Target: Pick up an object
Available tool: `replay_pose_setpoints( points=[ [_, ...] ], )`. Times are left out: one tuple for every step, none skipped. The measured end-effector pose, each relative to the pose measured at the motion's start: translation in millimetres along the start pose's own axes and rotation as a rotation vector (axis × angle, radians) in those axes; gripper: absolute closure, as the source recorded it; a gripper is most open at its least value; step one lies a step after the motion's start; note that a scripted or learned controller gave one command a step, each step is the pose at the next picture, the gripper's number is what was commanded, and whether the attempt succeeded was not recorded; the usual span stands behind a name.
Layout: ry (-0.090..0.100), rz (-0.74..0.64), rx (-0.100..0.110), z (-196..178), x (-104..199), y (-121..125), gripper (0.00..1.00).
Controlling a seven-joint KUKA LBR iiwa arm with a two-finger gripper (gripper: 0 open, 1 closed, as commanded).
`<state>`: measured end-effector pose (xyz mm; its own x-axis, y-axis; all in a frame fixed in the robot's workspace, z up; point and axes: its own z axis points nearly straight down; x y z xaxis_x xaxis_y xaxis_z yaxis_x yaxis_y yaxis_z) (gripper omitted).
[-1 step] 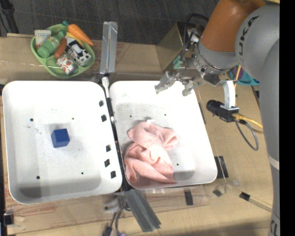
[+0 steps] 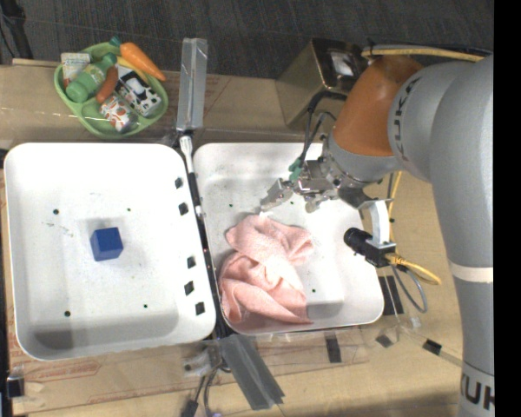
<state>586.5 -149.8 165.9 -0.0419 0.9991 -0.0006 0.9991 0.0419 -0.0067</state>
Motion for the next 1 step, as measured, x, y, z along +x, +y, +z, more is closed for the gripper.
replay_pose_setpoints(
  points=[
    [0.000,-0.120,-0.005,76.0,-37.0,-19.4,0.00]
  ],
)
